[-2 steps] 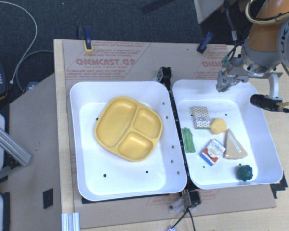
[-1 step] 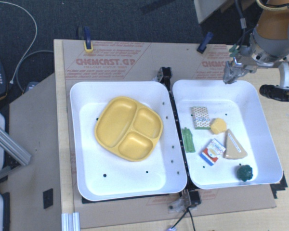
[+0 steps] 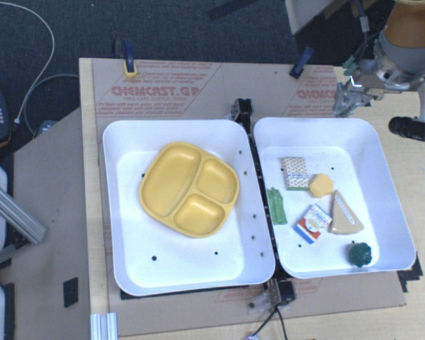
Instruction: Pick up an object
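The right bin [image 3: 382, 154] holds several small objects: a patterned packet [image 3: 295, 172], a yellow block [image 3: 321, 185], a beige wedge [image 3: 344, 214], a red, white and blue packet [image 3: 312, 223], a green strip [image 3: 276, 205] and a dark green ball [image 3: 360, 253]. My gripper [image 3: 347, 98] hangs above the far edge of the right bin, near its back right corner, well apart from all of them. Nothing shows between its fingers.
The left bin [image 3: 120, 190] carries a yellow three-compartment plate [image 3: 190, 188]. Both bins rest on a cardboard-covered bench [image 3: 198, 91]. A black clamp [image 3: 242, 109] sits between the bins at the back. Cables and equipment lie off the bench to the left.
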